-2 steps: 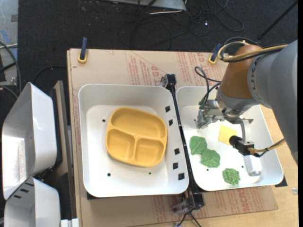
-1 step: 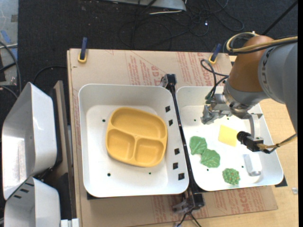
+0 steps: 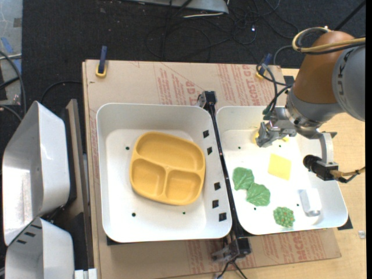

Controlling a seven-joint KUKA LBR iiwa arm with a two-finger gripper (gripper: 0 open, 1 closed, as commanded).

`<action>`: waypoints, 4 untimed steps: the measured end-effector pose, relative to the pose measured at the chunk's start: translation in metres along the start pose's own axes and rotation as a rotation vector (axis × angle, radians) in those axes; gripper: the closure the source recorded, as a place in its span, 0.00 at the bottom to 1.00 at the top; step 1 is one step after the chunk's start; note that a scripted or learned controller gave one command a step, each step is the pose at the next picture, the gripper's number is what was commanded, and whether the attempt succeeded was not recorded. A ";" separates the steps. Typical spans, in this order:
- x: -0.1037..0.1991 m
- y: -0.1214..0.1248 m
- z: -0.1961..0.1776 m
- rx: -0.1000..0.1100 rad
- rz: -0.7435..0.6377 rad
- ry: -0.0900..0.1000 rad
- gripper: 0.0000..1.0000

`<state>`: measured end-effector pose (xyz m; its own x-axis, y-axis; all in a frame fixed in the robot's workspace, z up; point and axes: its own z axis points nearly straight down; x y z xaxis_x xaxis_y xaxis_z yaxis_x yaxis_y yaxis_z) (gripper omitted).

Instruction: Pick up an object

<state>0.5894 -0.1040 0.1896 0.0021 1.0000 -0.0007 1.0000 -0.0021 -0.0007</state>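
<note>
Two spare white plastic tubs, nested at the bench's 9 o'clock side, lay nearest the camera and played no part in the step. The brown cardboard-covered bench carried both bins.

The left shallow white bin held one large yellow three-compartment plastic tray, lying flat at its centre.

The right shallow white bin held the smaller candidates:
- Two flat green leaf-shaped pieces touched one another at about 8 o'clock from the bin's centre.
- A flat yellow square piece lay alone near the centre.
- A green knobbly broccoli-like piece sat at 6 o'clock.
- A small pale grey block sat at 4 o'clock, close to the far wall.

The two-finger gripper hung low at the bin's 11 o'clock corner, beneath the grey and orange arm. Nothing was seen in its grasp, and how wide it stood could not be made out at this angle.

The step in hand appeared to be the approach. The yellow square, at roughly 5 o'clock from the gripper, was the nearest target and stood clear of its neighbours. Being flat, it would probably need a vertical descent with the jaws straddling two opposite edges, closing only at floor level. The knobbly green piece looked easier to pinch. The overlapping leaves risked a double or slipping grasp.
</note>
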 end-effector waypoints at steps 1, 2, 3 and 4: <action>0.000 0.002 -0.041 -0.001 -0.005 0.000 1.00; 0.047 0.014 -0.034 0.003 -0.010 0.002 1.00; 0.105 0.018 -0.041 0.003 -0.012 0.002 1.00; 0.166 0.018 -0.028 0.007 -0.012 0.002 1.00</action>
